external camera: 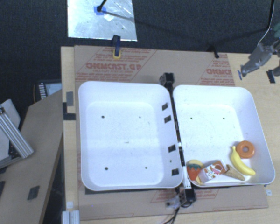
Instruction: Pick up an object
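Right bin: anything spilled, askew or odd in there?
Nothing spilled or damaged. The yellow banana, orange ring-shaped doughnut, small printed packet, brown cone and red-orange round fruit are all crowded into the near corner of the right white bin. The grey two-finger gripper hovers outside it.

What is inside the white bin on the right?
The right bin has a small pile along its near edge: a yellow banana, an orange ring-shaped toy, a red-and-white packet and a round orange-red piece. The packet partly covers whatever lies beneath it.
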Motion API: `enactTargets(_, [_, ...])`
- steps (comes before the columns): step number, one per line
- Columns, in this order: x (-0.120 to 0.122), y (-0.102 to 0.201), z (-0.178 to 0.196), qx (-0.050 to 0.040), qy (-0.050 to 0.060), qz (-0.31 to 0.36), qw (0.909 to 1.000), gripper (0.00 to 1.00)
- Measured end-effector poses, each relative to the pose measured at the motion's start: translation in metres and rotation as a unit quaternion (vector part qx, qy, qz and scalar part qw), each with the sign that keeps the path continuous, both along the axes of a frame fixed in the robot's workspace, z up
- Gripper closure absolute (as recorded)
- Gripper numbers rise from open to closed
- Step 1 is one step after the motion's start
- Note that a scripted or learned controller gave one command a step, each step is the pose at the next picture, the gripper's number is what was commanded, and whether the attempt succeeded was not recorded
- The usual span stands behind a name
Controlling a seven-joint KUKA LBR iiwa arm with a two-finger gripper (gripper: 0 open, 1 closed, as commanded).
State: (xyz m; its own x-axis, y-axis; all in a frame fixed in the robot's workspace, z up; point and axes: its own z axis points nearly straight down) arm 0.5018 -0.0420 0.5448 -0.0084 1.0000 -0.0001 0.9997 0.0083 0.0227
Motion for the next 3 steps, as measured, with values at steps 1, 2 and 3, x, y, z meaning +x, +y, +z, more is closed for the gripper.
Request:
enactTargets(1, [-0.016,0.023,-0.010,0.0001,0.010,-0.001,1.0000,0.00])
enactTargets(2, [-0.015,0.052,-0.010,0.0001,0.010,-0.001,1.0000,0.00])
enactTargets(3, [-0.015,0.081,-0.010,0.0005,0.010,-0.001,1.0000,0.00])
